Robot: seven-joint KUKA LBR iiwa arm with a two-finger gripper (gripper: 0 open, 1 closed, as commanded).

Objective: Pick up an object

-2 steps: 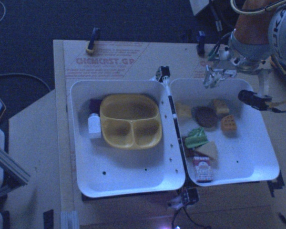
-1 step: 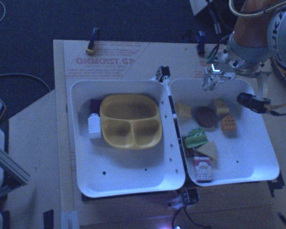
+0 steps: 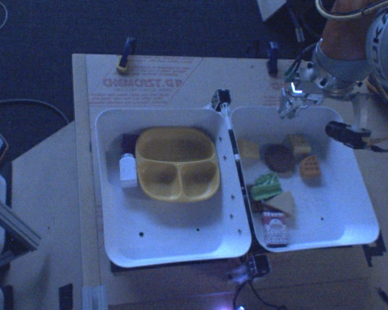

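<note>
Task status: not started as far as the view shows. No object sits between the fingers, so the whole pick remains to be done: descend, close, lift.

Left bin point(image 3: 110, 237), well to the left of the fingers: it holds a yellow divided tray point(image 3: 177, 164) and, touching the tray's left edge, a small white bottle point(image 3: 128, 170) with a dark item behind it that is too dim to identify.

Right bin point(image 3: 355, 199), below and in front of the fingers: it holds the candidate objects. In order from the divider: a pale yellow block point(image 3: 249, 150), a green crumpled item point(image 3: 266, 186), a pale wedge point(image 3: 283, 203), a red-and-white packet point(image 3: 276, 228), a dark round disc point(image 3: 279, 157), a tan cube point(image 3: 299, 144) and an orange waffle-like piece point(image 3: 310, 168). The tan cube and the disc lie nearest the fingers, just in front of them.

Gripper point(image 3: 291, 105): it hangs above the rear rim of the right bin, apart from every object. The finger gap appears narrow, though dim light and blur make this uncertain.

Surface and room: both bins rest side by side on a printed cardboard sheet point(image 3: 149, 79) on the bench. Clamps hold its rear edge. The floor behind is dark, with cables. Lighting is low and blue.
</note>
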